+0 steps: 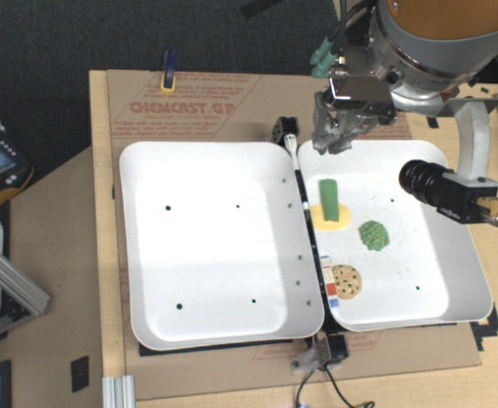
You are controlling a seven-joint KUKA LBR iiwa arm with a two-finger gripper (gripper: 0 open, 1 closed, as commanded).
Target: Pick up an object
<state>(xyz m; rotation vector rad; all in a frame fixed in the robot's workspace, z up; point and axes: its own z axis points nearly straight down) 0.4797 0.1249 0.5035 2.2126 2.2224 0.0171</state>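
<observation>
Smooth white plastic with a soft sheen on both bins: left bin and right bin. Matt brown cardboard sheet beneath, printed in red. Dull metal on the hand, glossy orange band above. Rough, knobbly green surface on the broccoli piece, probably plastic. Matt, speckled cookie.

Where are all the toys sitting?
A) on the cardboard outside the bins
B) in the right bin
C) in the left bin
B: the green block, the bumpy green ball and the cookie all lie in the right bin.
</observation>
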